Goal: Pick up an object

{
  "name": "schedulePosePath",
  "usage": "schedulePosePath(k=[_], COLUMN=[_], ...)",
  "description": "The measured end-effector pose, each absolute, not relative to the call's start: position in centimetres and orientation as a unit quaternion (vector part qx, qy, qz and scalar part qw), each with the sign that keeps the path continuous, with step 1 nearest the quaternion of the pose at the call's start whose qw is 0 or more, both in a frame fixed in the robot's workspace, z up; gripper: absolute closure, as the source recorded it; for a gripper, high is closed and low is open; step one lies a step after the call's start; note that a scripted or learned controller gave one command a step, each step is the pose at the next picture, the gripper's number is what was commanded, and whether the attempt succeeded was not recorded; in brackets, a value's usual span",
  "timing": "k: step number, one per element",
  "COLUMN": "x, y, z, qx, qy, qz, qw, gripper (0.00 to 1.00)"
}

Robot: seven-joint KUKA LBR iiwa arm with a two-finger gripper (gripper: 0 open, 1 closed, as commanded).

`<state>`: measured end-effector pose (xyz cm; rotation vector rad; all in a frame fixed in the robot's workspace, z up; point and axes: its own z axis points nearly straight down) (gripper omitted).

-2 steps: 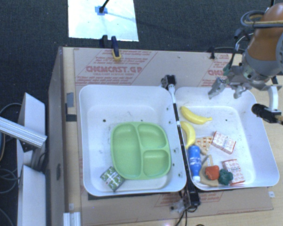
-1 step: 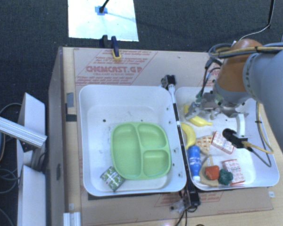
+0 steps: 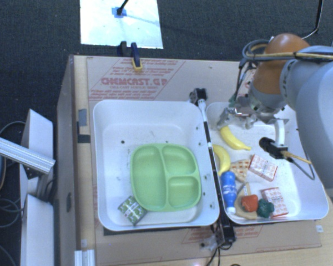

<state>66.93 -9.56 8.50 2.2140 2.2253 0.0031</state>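
Two white bins sit side by side, left bin (image 3: 108,148) and right bin (image 3: 313,195).

Nearest the camera:
- A small green-and-white packet (image 3: 132,209) lies in the left bin's front corner, touching the front edge of a green divided plate (image 3: 165,177).
- At the right bin's front sit an orange-red lump (image 3: 249,203) and a dark green lump (image 3: 265,208), touching each other.
- A red-and-white card (image 3: 276,199) lies just behind the green lump.
- A white bottle with a blue cap (image 3: 228,188) lies along the divider side.

Mid bin:
- A waffle-like piece (image 3: 240,169) sits beside a second red-and-white card (image 3: 263,167).
- One banana (image 3: 222,158) is against the divider wall.

Further back, a second banana (image 3: 233,139) lies flat on the bin floor, apart from the first. It is the closest pickable item to the gripper (image 3: 238,121), which hangs just above its far end at the back of the right bin. Nothing is visibly gripped, and I can't tell whether the gripper is spread or closed.

The grey arm (image 3: 316,104) comes in from the right. Past the bins is a cardboard sheet with red lettering (image 3: 139,82).
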Motion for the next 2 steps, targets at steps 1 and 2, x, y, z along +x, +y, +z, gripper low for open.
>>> schedulePosePath(k=[1, 2], x=[65.8, 66.0], y=[-8.2, -8.2], z=[8.5, 9.6], qx=[0.705, 0.705], qy=[0.709, 0.710], qz=[0.0005, 0.0015], qw=[0.000, 0.002], gripper=[0.00, 1.00])
